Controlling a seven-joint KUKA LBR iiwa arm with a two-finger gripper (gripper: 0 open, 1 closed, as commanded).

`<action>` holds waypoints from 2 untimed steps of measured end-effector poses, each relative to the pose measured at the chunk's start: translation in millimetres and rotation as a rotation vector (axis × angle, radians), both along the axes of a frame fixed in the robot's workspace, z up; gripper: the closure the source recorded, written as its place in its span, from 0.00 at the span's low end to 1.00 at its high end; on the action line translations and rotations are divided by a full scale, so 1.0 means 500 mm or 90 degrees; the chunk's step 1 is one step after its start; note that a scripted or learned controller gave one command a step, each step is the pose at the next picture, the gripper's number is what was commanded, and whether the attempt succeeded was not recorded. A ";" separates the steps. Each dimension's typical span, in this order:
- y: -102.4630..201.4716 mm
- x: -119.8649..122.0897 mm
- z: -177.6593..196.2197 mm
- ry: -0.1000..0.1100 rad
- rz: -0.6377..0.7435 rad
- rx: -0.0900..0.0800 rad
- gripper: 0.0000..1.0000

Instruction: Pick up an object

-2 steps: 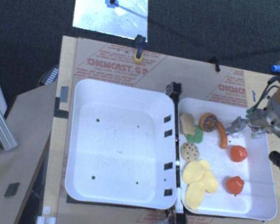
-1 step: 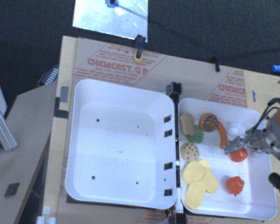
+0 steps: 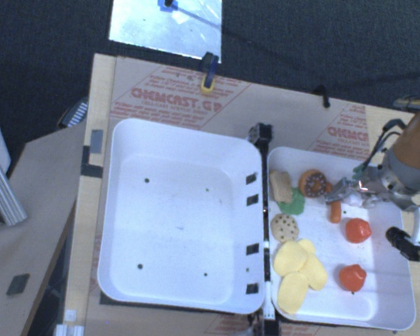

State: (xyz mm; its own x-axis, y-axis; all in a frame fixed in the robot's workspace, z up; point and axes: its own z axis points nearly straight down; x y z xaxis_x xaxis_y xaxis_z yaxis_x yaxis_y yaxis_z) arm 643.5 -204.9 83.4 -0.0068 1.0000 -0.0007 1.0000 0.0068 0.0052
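Orange cylinder [image 3: 335, 212] lies just below the pincer [image 3: 345, 190], right bin [image 3: 392, 308].

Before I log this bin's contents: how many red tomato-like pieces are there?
2: one red piece sits near the bin's right side, below the arm; the other lies nearer the front edge. The arm may hide more.

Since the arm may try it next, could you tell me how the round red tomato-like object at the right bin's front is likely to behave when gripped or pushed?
The round red tomato-like object looks smooth and rounded, so it may roll if nudged. Its curved sides could slip out of a two-finger pinch. It sits apart from the pale yellow chip-like pieces, so a push probably would not be blocked.
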 end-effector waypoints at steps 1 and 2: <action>-0.004 -0.028 0.085 0.000 -0.003 -0.001 0.00; -0.004 -0.155 0.063 0.006 -0.005 0.001 0.00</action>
